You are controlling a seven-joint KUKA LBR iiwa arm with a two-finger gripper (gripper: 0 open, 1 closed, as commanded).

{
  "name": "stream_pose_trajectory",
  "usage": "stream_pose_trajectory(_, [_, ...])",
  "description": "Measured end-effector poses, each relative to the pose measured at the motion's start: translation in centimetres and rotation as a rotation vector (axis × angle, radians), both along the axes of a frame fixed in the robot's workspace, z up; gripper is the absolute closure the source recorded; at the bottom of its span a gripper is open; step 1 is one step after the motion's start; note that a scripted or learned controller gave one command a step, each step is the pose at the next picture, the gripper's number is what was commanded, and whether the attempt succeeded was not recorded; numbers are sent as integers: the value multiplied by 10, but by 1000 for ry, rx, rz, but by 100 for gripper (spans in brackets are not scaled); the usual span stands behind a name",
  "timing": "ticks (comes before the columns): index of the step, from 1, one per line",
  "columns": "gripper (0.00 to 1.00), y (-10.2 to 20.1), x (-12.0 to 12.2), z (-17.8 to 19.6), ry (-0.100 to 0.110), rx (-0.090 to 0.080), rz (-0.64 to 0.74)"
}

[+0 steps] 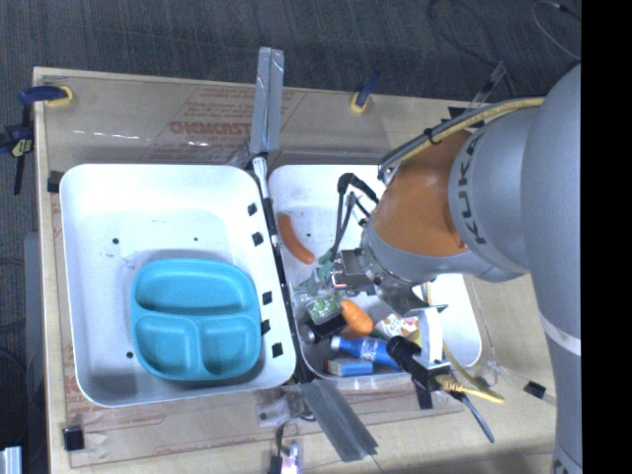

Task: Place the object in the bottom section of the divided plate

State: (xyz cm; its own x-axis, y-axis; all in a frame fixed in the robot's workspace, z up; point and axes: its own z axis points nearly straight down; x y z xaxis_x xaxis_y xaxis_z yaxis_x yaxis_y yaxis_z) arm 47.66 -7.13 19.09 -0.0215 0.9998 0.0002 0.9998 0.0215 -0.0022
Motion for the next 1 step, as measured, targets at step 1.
stream_pose_trajectory(1, [100,57,56,21,-1,0,295])
